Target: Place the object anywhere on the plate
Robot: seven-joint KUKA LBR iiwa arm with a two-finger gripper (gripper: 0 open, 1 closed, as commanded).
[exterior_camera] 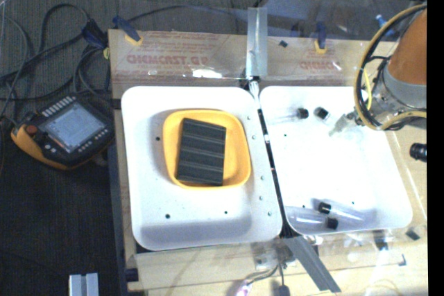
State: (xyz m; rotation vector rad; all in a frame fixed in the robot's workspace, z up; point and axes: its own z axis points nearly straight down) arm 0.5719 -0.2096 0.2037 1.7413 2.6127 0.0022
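A view from above shows two shallow white bins side by side on a wooden bench [208, 261]. In the left bin [142, 170] sits a yellow plate [239, 156], and a dark ribbed rectangular block [202, 151] lies flat in the middle of it, well inside the rim, long side running front to back. The task's thing thus appears already placed on the plate. The right bin [347, 177] holds a few small dark pieces and clear tube-like items near its back and front edges; what they are is too small to tell. The grey arm with its orange band [408, 73] enters at the right edge, above the far corner of the right bin, well apart from the block. Cables loop around the wrist, and the pincer is cut off or masked there, so whether it is apart or together cannot be told. Judging from this, the sensible course is to keep the arm clear of the left bin so the block is not nudged. A handheld controller [66, 132] lies on the floor at left.
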